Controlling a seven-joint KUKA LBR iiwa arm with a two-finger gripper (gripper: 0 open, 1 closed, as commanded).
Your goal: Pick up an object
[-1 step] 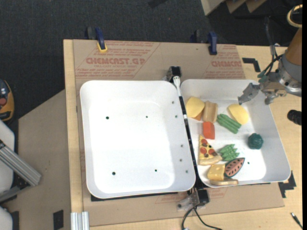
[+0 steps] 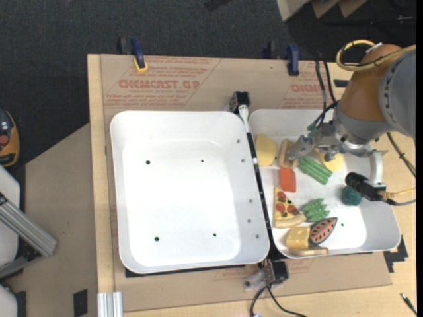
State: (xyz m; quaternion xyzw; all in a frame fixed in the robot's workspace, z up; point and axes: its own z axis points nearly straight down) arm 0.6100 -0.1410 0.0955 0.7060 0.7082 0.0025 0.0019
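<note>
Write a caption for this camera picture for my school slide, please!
Robot gripper reaches down among toy foods in the right bin, beside a pizza slice.

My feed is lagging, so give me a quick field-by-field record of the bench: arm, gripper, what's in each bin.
arm: reaches in from the right, over the right bin
gripper: low over the far part of the right bin, among the toys; nothing seen between its fingers
left bin: white, bare floor with small dark holes
right bin contents: yellow piece, orange-red piece, green ridged piece, pizza slice, green bunch, cheese wedge, dark green round piece
clutter: toys packed close together
</note>
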